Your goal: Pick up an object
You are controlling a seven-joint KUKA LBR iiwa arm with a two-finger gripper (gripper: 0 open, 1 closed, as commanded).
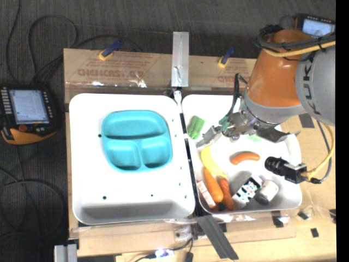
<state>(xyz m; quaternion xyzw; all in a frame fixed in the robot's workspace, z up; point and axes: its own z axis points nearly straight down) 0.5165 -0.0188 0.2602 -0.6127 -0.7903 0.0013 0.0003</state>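
Observation:
My gripper hangs over the upper left part of the right bin, its fingers pointing left and standing open with nothing between them. Just left of the fingertips, near the divider, lies a green object. Below the gripper lies a yellow banana, with an orange carrot beneath it. An orange sausage rests in the middle of the bin. Near the front wall sit a black-and-white item and a grey cylinder.
The left bin holds a teal divided tray. The grey and orange arm covers the right bin's upper right. A black cable fitting hangs over its right side. A pendant lies on the floor at left.

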